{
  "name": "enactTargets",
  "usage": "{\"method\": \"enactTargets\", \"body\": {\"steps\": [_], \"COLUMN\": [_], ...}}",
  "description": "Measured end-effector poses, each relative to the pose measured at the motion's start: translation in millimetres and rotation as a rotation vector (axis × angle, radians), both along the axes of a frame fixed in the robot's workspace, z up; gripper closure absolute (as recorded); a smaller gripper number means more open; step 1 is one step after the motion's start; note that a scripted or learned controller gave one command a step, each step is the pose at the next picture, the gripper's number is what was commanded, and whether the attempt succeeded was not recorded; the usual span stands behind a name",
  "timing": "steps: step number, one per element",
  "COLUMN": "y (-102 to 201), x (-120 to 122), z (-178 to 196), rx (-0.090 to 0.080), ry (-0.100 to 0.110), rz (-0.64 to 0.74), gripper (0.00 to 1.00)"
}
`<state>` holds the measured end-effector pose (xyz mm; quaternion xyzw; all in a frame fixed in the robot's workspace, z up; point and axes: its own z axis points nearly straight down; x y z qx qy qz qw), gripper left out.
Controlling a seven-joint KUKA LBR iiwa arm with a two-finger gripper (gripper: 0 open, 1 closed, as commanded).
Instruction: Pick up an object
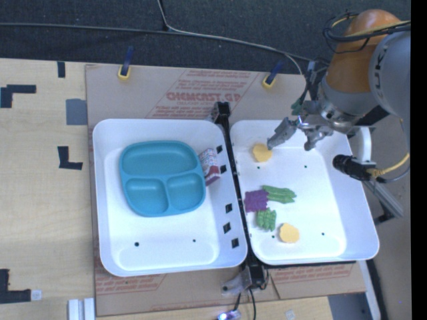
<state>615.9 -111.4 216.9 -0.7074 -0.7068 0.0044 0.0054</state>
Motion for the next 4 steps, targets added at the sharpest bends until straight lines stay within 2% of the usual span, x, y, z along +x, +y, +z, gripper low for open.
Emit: {"method": "enactTargets", "body": {"steps": [1, 3, 4], "y": [0.2, 13.2, 13.7], "x": [2.6, 7.2, 7.3], "z": [6.7, -87.1, -133.6], "rx": [-0.001, -0.002, -0.003], "ry": [-0.012, -0.007, -0.014], "rz": [0.003, 0.003, 0.003], "gripper": [0.00, 0.00, 0.00]}}
